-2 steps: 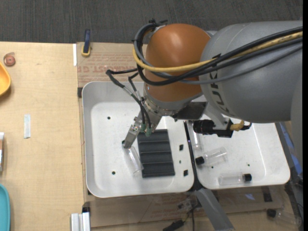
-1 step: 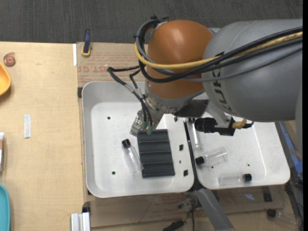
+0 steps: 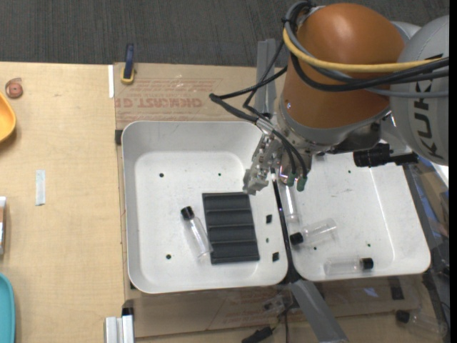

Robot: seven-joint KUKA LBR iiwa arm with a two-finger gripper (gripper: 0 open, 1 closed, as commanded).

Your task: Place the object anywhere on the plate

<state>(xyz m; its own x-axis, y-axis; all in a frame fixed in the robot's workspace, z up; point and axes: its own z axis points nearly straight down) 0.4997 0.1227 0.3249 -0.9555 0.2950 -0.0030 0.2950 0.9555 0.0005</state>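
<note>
Over left bin (image 3: 143,191): gripper (image 3: 258,177) above black ridged plate (image 3: 230,227), finger spread impossible to tell. Clear vial (image 3: 196,231) with black cap touching plate's left edge, on bin floor. Nothing on plate yet; pick and placement both left.

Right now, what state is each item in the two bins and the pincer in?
Black ridged plate: flat in left bin.
Left vial: lying beside plate's left edge, black cap on.
Middle vial: lying in right bin, capped.
Front vial: lying in right bin, capped.
Pincer: above left bin, grip unclear.
</note>
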